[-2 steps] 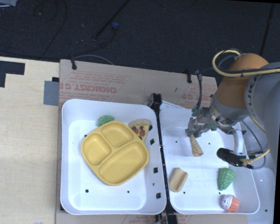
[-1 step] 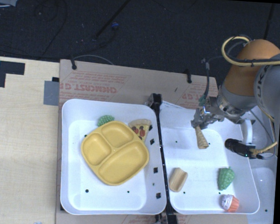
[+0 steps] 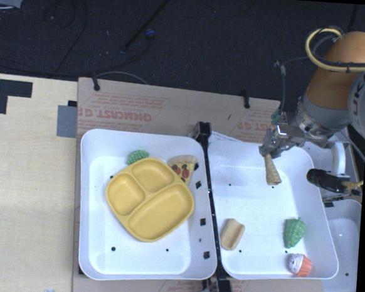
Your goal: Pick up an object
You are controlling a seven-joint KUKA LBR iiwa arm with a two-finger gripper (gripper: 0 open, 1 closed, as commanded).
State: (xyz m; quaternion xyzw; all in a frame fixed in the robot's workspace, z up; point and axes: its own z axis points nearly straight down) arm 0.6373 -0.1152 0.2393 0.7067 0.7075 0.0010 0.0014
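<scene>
You had the gripper (image 3: 270, 154) over the far part of the right bin (image 3: 325, 248), its fingers closed on the top end of a tan cone-shaped toy (image 3: 272, 171) that hung tilted below them. In that bin lay a beige block (image 3: 231, 233), a green toy (image 3: 294, 231) and an orange-and-white piece (image 3: 299, 265). The left bin (image 3: 94, 230) held a yellow divided plate (image 3: 151, 198), a pizza slice (image 3: 182, 167) and a green item (image 3: 137, 156).
</scene>
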